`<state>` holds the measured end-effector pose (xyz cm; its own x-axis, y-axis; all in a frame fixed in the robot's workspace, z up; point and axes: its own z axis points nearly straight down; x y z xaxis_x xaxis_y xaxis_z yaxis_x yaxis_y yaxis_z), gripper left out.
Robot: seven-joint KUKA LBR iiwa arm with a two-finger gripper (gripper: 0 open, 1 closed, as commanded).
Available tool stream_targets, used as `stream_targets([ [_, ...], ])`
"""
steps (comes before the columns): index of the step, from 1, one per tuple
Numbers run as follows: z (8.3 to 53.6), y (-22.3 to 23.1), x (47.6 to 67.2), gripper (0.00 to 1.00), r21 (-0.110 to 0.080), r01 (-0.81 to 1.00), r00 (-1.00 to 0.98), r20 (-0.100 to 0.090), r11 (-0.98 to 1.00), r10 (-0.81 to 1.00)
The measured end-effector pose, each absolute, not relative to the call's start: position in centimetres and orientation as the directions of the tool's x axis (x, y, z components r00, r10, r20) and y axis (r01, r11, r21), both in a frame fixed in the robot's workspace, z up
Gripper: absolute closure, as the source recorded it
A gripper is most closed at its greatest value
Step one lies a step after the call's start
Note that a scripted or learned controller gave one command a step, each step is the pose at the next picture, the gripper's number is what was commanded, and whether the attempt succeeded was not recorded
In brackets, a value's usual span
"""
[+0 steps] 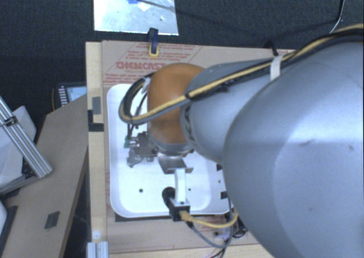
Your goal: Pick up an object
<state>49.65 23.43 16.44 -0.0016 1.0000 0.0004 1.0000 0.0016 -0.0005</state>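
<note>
My grey arm with its orange band (170, 100) reaches in from the right and covers most of both bins. The gripper (138, 152) hangs low over the left white bin (128, 197), near the bin's middle. Its metal body shows against the white floor, and I cannot make out any object between or beside it. Whatever lies under the arm and wrist is hidden.
The bins sit on a cardboard sheet (170, 58) with red print, held by a yellow clamp (153, 44) at the back. A shiny metal plate (135, 1) lies beyond it. A wooden bench edge (62, 154) and an aluminium rail (23, 143) stand at left.
</note>
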Motion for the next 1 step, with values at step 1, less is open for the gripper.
stream_targets([
  [1, 8.01, 23.38, 51.33, 0.00, -0.002, 1.000, 0.000, -0.001, 0.000, 1.000],
])
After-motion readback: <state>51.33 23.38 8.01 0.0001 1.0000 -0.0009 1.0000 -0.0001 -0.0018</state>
